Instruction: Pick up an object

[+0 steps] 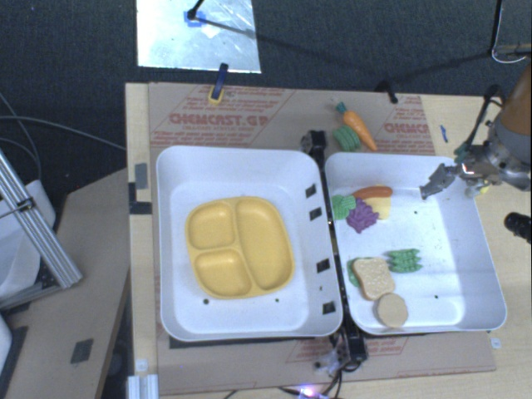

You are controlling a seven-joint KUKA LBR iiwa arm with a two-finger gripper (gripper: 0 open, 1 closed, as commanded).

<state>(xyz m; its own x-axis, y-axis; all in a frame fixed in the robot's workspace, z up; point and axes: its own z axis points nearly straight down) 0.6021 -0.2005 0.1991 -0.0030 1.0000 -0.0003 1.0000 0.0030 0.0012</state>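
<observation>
Well, gripper [434, 184] (jaws apart, nothing btwn) hangs right of purple grapes [362, 216] w/ knobbly clusters

dark blue-grey carpet [66, 48] covers the floor around the bench. a shiny silver sheet [198, 23] lies on the carpet just beyond the bench's far edge, catching bright light. a brown printed cardboard sheet [274, 115] covers the light wooden bench top [100, 248]. left of the bench stands an aluminium frame [33, 231], with thin cables [50, 135] trailing across the carpet.
</observation>
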